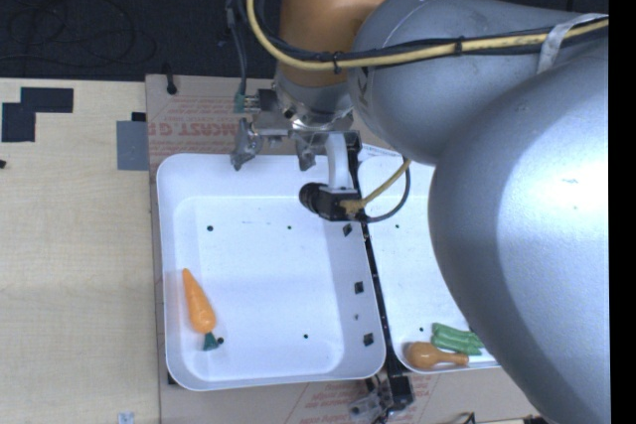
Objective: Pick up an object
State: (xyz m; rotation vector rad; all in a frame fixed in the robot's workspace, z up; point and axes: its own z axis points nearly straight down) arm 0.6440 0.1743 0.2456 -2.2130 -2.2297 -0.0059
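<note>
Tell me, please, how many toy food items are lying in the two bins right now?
3. A toy carrot lies near the left bin's front left corner. A tan pear-shaped toy and a green bean-like toy lie together in the right bin. The arm may hide others.

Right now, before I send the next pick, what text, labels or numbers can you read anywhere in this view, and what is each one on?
Red printed lettering on the brown cardboard sheet behind the left shallow white bin: upside down and blurred, not readable.
Red printing on the cardboard strip in front of that bin: too small to read.
Nothing else carries text.
</note>
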